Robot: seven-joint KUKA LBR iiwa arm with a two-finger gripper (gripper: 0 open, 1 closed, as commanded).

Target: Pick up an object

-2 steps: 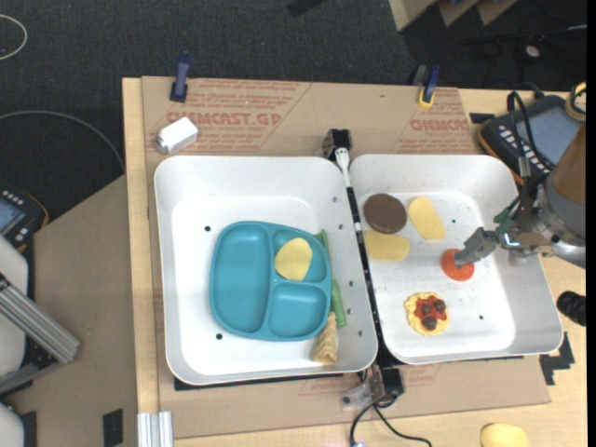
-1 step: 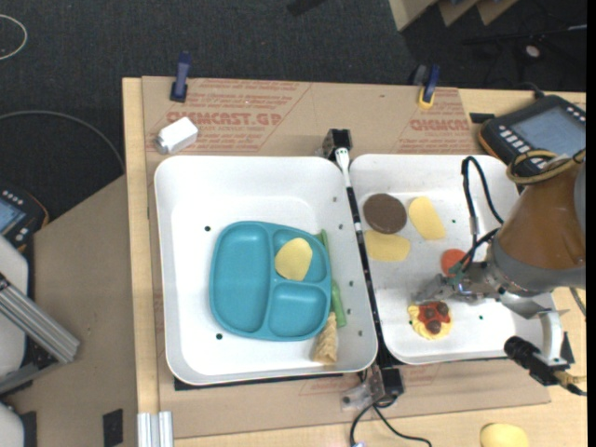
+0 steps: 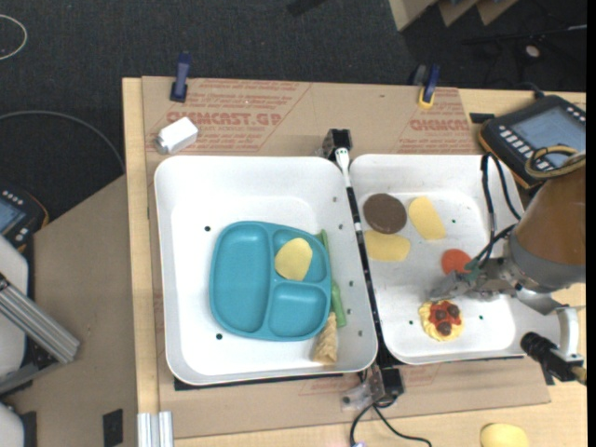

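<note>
Gripper [image 3: 463,287] sits low in the right bin [image 3: 400,345], near its front right corner. Whether it is open or closed cannot be told; the tips blur into the metalwork. Just beside it, toward the front edge, lies the small pizza toy [image 3: 441,318], flat on the bin floor; a red piece [image 3: 453,260] lies behind. The pizza is probably light, stiff plastic, slippery. Best pinched across its rim.

A teal plastic divided plate [image 3: 265,291] lies in the left white bin [image 3: 186,203], a yellow oval piece [image 3: 294,259] on it. The right white bin [image 3: 400,170] holds a brown round disc [image 3: 384,213], with a small toy pizza [image 3: 442,319] nearer the front
</note>
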